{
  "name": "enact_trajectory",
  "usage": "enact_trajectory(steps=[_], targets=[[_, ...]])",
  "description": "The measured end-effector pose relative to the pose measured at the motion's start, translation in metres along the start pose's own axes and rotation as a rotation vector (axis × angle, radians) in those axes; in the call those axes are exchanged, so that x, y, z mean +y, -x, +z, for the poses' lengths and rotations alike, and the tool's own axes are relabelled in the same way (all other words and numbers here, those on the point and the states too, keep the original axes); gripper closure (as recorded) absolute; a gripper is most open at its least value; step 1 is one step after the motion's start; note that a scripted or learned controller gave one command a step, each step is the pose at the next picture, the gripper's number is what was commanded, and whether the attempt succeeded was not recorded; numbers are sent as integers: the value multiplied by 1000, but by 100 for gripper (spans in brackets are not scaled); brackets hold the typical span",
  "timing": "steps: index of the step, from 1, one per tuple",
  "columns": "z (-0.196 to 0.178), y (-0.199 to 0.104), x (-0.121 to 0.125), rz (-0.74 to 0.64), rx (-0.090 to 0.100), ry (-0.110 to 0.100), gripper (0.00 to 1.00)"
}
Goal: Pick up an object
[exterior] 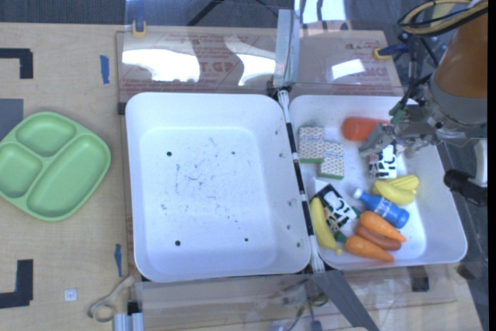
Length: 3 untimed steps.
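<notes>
Arm: reaches in from the right, over the right bin [446, 190].
Gripper [385, 145]: low above a black-and-white toy [383, 163]; finger state cannot be told.

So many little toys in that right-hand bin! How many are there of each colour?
Orange: 3 – a blob at the back, two carrots
Yellow: 2 – a banana, a lumpy piece
Blue: 1 – bottle
Black-and-white: 2
Patterned green-and-white blocks: 2
Total: 10
</notes>
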<state>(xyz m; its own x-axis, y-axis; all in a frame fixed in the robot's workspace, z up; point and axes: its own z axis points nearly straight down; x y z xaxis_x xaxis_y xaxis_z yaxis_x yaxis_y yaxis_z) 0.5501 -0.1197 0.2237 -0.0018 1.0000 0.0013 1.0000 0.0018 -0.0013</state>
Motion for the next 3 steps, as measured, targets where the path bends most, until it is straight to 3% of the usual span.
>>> enact_trajectory(steps=[1,2,3], targets=[[-10,0,1,0,0,2,100],[-20,0,2,1,-1,5,100],[-24,-79,66,131,-1,2,100]])
